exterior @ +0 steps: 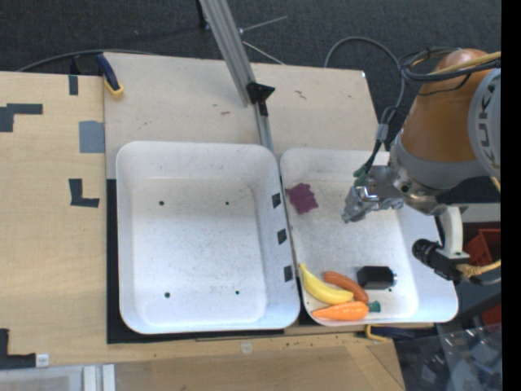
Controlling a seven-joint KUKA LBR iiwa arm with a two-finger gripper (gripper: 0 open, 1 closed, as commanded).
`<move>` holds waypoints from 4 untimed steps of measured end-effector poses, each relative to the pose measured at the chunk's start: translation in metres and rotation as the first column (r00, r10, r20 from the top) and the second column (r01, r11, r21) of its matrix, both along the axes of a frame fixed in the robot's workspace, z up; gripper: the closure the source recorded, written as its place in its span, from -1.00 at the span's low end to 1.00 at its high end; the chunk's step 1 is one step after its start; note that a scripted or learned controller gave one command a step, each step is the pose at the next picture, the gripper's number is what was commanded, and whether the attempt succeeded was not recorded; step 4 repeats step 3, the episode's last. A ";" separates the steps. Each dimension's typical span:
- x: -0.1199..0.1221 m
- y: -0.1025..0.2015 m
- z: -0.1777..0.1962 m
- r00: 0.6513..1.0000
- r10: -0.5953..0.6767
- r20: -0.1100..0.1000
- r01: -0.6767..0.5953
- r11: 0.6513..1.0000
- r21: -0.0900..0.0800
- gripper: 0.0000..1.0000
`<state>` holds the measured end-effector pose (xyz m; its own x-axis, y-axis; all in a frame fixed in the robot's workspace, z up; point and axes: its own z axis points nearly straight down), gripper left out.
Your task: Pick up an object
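The gripper point(356, 208) hangs above the right bin point(407, 243); I cannot tell its state. The purple object point(303, 197) just left of it looks light, perhaps soft; grasp across its middle.

Light wooden bench point(187, 116), bearing two shallow white bins side by side on a black mat point(111, 300): left bin point(130, 243), right bin point(427, 300). Grey and black tape marks point(91, 137) at left; a blue-and-yellow clamp point(110, 76) at the far edge.
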<state>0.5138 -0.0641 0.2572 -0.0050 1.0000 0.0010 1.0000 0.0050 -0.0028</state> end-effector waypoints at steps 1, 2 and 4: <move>0.007 0.049 -0.017 1.000 0.001 -0.001 -0.001 1.000 0.000 1.00; 0.009 0.111 -0.027 1.000 0.002 -0.001 -0.002 1.000 0.000 1.00; 0.019 0.165 -0.018 1.000 0.003 0.001 -0.003 1.000 0.001 1.00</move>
